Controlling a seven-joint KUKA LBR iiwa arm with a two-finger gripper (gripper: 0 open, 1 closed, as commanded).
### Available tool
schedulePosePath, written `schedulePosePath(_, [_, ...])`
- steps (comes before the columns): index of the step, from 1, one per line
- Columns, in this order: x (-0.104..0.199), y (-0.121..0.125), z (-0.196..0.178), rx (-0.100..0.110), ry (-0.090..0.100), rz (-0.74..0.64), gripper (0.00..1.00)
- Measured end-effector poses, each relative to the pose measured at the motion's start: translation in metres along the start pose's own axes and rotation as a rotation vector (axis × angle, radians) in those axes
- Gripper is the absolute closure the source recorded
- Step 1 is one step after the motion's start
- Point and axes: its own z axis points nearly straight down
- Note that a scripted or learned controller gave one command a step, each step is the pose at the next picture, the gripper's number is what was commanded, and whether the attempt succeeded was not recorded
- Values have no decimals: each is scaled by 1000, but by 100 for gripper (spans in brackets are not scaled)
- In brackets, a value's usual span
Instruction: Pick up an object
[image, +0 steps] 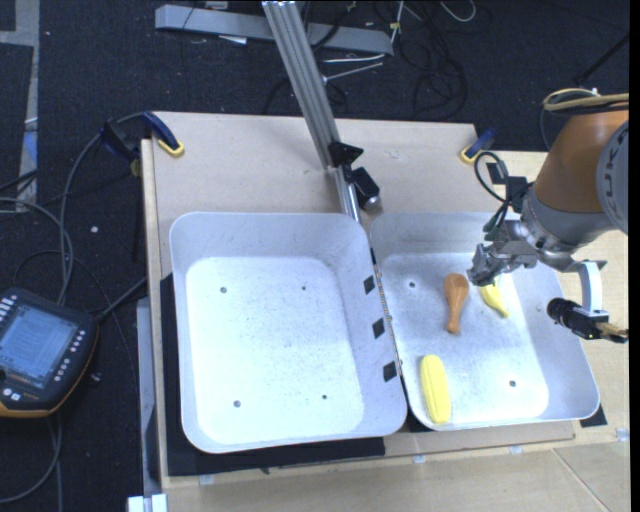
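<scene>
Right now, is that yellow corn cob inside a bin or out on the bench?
Inside: the corn cob lies flat on the right bin's floor, near its front-left corner.

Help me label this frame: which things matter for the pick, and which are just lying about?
Job:
hand
small yellow piece by the hand
drumstick
corn cob
right bin

Lying about:
left bin
pendant
clamps
metal post
cables
</scene>
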Motion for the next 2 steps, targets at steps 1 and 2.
schedulePosePath(1, [-4,-8,-48,-4,-1,1,100])
schedulePosePath(2, [0,-16,-101,-4,-1,0,100])
